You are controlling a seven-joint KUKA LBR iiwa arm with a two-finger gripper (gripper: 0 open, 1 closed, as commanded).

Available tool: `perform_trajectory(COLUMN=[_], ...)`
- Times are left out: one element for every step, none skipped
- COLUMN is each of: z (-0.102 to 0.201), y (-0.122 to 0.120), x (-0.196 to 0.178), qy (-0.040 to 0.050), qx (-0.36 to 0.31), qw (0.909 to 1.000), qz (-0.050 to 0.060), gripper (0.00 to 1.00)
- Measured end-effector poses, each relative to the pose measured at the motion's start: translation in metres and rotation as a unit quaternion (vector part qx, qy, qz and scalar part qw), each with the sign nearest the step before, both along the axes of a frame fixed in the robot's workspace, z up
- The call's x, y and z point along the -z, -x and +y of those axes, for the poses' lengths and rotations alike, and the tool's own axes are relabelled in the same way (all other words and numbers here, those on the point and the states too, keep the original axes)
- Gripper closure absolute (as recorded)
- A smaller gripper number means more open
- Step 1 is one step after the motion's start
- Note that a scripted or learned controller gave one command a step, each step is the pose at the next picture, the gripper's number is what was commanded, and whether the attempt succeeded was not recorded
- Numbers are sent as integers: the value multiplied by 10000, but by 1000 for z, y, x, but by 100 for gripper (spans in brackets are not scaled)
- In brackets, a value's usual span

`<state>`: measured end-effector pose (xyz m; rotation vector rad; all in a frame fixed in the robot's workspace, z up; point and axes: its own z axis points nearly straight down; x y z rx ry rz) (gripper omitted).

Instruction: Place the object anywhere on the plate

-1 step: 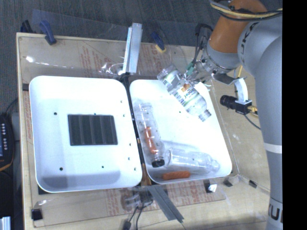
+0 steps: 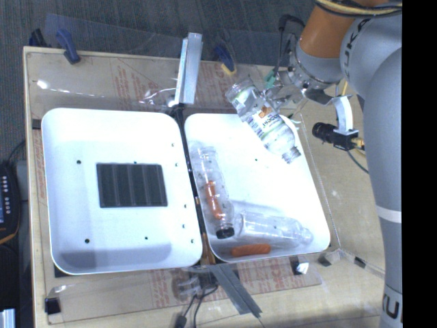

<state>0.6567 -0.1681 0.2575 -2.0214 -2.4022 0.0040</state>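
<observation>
clear bottle (image 2: pixel 265 121) in hand (image 2: pixel 281 93)

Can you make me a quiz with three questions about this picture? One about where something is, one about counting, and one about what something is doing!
1. Where is the dark ribbed plate?
A. In the left bin
B. In the right bin
C. On the floor

2. How many clear plastic bottles are in the picture?
A. One
B. Three
C. Six

3. What is happening with the clear bottle with the label?
A. It lies flat in the left bin
B. It hangs tilted at the gripper, above the right bin
C. It stands upright on the plate

Answers:
1. A, the plate sits in the middle of the left bin.
2. B, one is up by the gripper and two lie in the right bin, one along its left wall and one near its front.
3. B, it slants, cap end down, above the bin's far corner.
</observation>
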Motion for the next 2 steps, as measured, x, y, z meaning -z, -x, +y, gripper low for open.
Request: perform_trajectory(z=[55, 100], y=[32, 65], x=[-23, 67], qy=[-4, -17], qx=[-201, -3522], qw=[9998, 9359], qz=[-2, 11], gripper=[100, 100])
